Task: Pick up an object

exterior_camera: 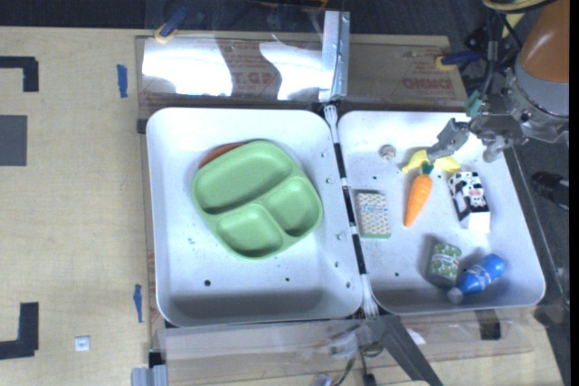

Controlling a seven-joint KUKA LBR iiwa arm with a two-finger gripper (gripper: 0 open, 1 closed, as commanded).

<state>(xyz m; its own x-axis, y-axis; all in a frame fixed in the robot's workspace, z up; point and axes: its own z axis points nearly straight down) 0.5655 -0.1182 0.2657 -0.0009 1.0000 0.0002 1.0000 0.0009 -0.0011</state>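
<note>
- Wooden bench point(63, 221), pale, matte grain, with black tape marks at the left edge and blue tape tabs.
- Left bin point(172, 267): shallow white plastic, rounded corners, smooth, speckled with a few dark spots.
- Right bin point(398, 280): same moulded white plastic, touching the left bin along a central seam.
- Clear glossy plastic panel point(226, 68) behind the left bin, strong glare on it.
- Green divided plate point(258, 197) in the left bin: matte plastic, rounded, three compartments, tilted over something orange at its upper left edge.
- Arm point(547, 59) at upper right: grey wrist, orange band.
- Gripper point(466, 138) over the far right part of the right bin, metallic grey; fingers spread apart, nothing between them.
- Carrot point(416, 197): orange tapered toy, green top, centre of the right bin, just below the gripper.
- Yellow object point(418, 160), curved and smooth, touching the carrot top.
- Black-and-white cow-patterned block point(469, 194) right of the carrot.
- Patterned flat packet point(372, 213) near the seam.
- Crumpled green pouch point(444, 260), blue rounded object point(479, 276) beside it, near corner.
</note>
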